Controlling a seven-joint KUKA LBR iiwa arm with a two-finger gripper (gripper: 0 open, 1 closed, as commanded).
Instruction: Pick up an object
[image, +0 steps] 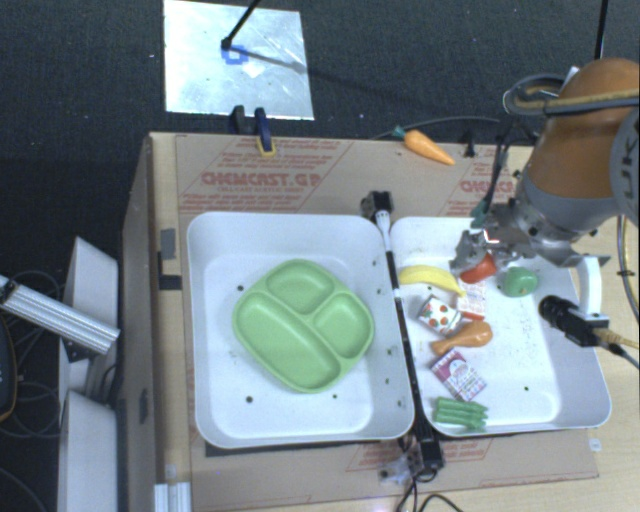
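Now gripper (481, 252) over small red obj (481, 268), glossy, rounded.

bright, even light falls from above my bench; both white bins (300, 235) nearly wash out, with only soft shadows. the foil sheet (237, 60) glares. the dark floor (60, 120) looks grainy, and everything's slightly soft.

Counter (300, 170) with two bins
Left white bin (215, 300) and right white bin (560, 385) sit side by side; a toy carrot (428, 146) lies behind them.
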